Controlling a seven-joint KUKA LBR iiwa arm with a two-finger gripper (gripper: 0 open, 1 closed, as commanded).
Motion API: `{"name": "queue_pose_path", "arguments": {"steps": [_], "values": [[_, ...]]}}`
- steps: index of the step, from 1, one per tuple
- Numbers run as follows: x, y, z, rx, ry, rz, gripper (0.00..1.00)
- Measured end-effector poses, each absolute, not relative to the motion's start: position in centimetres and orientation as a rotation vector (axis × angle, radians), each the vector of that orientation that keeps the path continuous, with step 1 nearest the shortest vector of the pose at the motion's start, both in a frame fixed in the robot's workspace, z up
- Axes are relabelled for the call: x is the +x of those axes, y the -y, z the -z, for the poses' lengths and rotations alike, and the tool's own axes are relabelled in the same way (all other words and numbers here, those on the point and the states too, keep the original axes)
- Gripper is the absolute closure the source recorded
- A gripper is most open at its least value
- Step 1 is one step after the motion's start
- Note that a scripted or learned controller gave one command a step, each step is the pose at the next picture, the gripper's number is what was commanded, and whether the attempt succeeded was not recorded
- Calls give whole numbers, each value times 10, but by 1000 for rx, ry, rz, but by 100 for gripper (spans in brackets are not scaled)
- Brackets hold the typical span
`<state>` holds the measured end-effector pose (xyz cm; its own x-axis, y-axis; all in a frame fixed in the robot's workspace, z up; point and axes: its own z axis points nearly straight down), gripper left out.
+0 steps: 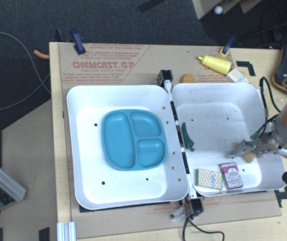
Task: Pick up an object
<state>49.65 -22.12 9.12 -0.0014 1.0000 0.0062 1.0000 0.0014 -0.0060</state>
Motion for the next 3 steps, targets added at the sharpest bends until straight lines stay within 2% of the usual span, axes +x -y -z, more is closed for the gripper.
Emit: {"name": "queue_pose_path", "arguments": {"steps": [1, 2, 3], "values": [[498, 223, -102, -2220, 2221, 2, 100], [547, 154, -87, -2224, 2229, 9, 100], [525, 77, -185, -2220, 2224, 2, 100]]}}
